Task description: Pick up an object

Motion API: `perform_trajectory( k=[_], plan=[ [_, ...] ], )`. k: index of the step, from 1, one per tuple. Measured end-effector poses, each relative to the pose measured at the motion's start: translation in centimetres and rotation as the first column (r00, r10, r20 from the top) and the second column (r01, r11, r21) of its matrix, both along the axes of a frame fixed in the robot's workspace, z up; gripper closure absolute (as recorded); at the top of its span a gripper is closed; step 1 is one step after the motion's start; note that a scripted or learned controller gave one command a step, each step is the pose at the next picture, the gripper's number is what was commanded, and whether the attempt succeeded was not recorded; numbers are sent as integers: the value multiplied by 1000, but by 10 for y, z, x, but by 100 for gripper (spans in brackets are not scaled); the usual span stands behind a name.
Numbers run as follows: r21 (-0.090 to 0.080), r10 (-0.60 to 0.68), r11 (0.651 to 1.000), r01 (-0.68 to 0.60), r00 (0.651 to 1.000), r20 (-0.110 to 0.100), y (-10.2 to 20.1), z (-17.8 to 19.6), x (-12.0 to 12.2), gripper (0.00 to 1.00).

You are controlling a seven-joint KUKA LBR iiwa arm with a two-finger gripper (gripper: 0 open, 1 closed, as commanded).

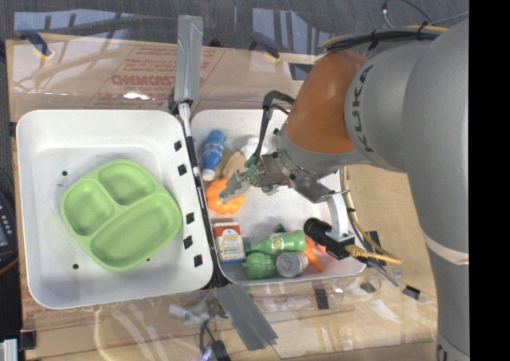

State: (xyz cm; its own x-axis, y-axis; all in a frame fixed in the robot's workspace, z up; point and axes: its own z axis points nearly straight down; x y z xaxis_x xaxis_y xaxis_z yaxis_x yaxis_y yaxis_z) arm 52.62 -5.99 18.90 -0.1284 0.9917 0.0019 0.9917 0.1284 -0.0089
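Two white bins side by side on the table [96, 72]. The left bin [48, 136] holds one green divided plate [119, 212], lying flat. The right bin [275, 212] holds the clutter:
- a blue bottle [213, 151] near the far left corner
- a tan item [231, 164] just beside the bottle
- an orange item [223, 198] against the left wall
- a small red-and-white carton [229, 241] nearer the front
- a green bottle [271, 244] on its side along the front wall
- a can [288, 264] touching the green bottle

The arm reaches in from the right, with the gripper [243, 180] low inside the right bin. Its tip is over or against the upper edge of the orange item, and the tan item is close behind it.

I cannot tell whether the gripper is open or closed, because the wrist body and the angle hide the gap. Nothing can be seen clamped in it.

Progress, as a judgement: the approach is done and the gripper is at a likely target, the orange item. That item sits on the bin floor and shows no sign of being lifted. The grip itself, the lift and clearing the bin walls all remain.

Risk: the orange item sits tight to the wall and to the tan item, so there is little room to close around it.
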Motion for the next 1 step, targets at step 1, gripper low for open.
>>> perform_trajectory(
  k=[1],
  plan=[
    [0,0,1000,0,1000,0,0,0,0,0]
  ],
)
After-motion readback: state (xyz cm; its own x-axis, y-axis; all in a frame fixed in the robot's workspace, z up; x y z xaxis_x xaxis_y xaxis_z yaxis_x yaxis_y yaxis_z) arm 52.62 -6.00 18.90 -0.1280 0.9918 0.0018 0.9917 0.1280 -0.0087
